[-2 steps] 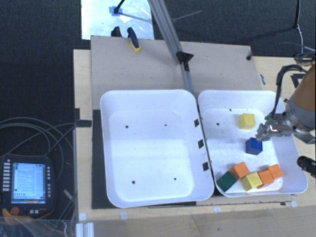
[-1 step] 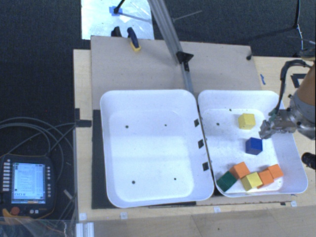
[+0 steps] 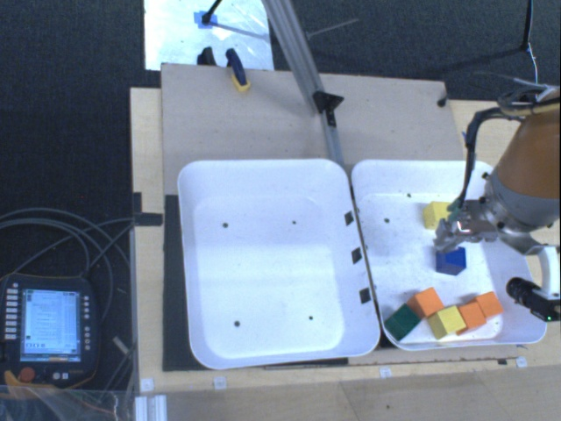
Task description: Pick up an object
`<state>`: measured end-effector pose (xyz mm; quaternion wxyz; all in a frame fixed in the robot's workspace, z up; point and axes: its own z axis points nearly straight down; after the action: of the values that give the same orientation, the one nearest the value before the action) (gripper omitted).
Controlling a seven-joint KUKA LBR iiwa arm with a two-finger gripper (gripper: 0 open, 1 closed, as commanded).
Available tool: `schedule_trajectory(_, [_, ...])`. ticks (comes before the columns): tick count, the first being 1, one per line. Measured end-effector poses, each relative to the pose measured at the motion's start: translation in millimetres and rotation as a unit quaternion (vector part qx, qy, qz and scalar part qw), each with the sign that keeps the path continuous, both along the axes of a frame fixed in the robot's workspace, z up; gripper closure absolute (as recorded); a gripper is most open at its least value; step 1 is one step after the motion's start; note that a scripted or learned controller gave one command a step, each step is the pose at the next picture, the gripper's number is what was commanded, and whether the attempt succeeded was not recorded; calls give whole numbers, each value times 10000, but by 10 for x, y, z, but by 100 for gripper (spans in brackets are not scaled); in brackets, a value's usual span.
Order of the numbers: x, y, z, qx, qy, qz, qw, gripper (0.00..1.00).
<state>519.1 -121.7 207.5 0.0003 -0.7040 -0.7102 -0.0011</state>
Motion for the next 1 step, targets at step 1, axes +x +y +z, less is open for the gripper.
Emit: schedule_trajectory(1, [-13,517,187,0,-16,13,10000,100])
